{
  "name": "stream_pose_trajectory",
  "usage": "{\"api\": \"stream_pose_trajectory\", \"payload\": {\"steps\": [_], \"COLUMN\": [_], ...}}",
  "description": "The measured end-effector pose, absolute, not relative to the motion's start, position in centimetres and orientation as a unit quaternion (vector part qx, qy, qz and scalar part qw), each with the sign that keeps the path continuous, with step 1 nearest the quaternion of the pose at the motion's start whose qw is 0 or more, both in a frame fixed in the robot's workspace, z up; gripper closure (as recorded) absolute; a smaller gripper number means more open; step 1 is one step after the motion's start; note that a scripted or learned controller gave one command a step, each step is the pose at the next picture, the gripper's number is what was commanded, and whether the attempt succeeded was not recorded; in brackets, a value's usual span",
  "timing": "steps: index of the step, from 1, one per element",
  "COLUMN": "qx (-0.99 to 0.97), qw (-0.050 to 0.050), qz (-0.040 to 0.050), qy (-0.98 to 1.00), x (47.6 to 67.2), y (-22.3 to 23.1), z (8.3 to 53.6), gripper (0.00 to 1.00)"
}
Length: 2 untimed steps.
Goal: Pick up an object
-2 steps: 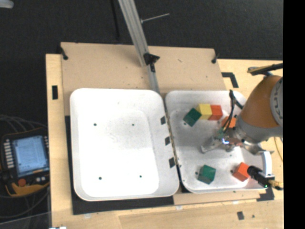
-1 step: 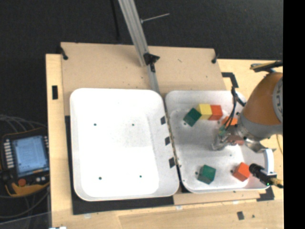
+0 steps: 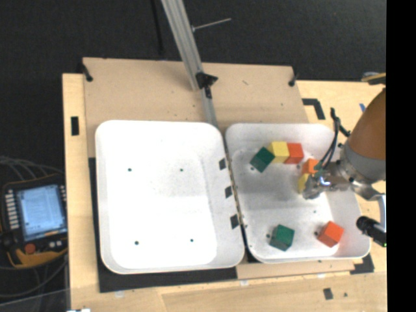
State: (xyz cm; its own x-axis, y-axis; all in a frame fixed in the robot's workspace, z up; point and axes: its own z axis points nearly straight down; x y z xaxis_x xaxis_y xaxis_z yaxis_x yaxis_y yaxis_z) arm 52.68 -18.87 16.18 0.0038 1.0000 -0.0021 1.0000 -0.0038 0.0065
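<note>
One gripper (image 3: 313, 186) sits low inside the right bin (image 3: 344, 252), near its right-hand wall, at the end of the grey arm (image 3: 370, 145) that reaches in from the right. Small orange and yellow pieces (image 3: 305, 174) show at the gripper's left side; whether these are blocks in the grasp or blocks lying just beside the tool cannot be told, nor can the jaw state.

Objects in the right bin, working outward from the tool:
- A row of three blocks lies up and to the left: orange block (image 3: 294, 153), yellow block (image 3: 280, 151) and green block (image 3: 262, 159), each touching its neighbour.
- A second green block (image 3: 282, 236) rests near the lower edge, well apart from the tool.
- A second orange block (image 3: 330, 233) rests at the lower right corner.

Beyond these, the left bin (image 3: 104, 174) adjoins the right bin.

Task status, judged from this view: the approach and descent are done. A confirmed grasp is not shown, and no object is lifted clear. Closing, lifting and verification remain.
</note>
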Motion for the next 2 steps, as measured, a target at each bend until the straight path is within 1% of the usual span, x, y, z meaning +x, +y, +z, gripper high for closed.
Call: {"api": "stream_pose_trajectory", "payload": {"steps": [1, 2], "qx": [0.706, 0.706], "qw": [0.004, 0.004], "qz": [0.0017, 0.0019], "qy": [0.708, 0.709], "x": [53.0, 52.2], "y": [-19.3, -19.6], "z": [20.6, 26.1], "gripper": [1.00, 1.00]}}
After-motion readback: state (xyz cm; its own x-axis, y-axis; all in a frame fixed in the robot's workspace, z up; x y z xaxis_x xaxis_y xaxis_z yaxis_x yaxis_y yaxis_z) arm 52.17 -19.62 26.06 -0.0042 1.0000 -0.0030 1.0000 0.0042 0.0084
